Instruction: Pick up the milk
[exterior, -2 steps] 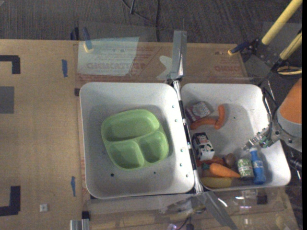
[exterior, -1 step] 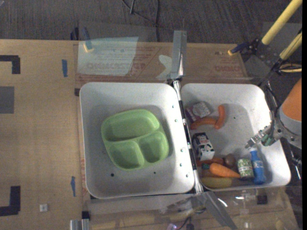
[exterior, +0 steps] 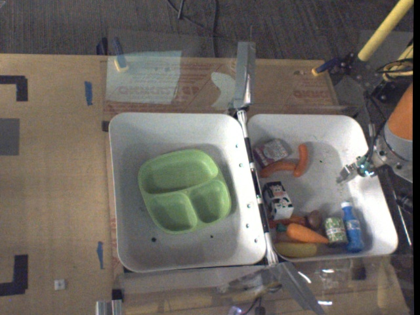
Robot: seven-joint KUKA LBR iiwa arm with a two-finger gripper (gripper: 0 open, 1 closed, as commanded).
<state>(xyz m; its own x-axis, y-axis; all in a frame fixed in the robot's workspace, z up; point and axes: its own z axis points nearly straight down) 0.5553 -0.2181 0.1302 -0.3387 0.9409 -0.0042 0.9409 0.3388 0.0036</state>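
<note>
Two shallow white bins sit side by side on the counter (exterior: 52,195), and the end effector (exterior: 357,170) hangs over the right edge of the right bin (exterior: 328,126); whether it is open or closed cannot be told from this slanted view, and nothing shows in its grip.

Well to its left and a little lower in the view, the milk (exterior: 278,201) — a small white carton with black patches — lies against the right bin's left wall, just beside the divider between the bins. Above the milk, and still left of the end effector, a pinkish packet (exterior: 273,150) lies beside two sausages: one long sausage (exterior: 278,168) running crosswise, one shorter sausage (exterior: 302,160) standing nearly upright in the view, their ends close together.

Below the end effector, along the bin's lower wall, sit a blue bottle (exterior: 352,226), a small green can (exterior: 335,230) touching it on the left, an orange carrot (exterior: 306,233), and a yellowish item (exterior: 295,249) (its kind is hard to tell).

Far to the end effector's left, the left bin (exterior: 131,143) holds one thing — a green divided plate (exterior: 184,190) with three compartments, near the bin's middle.
</note>
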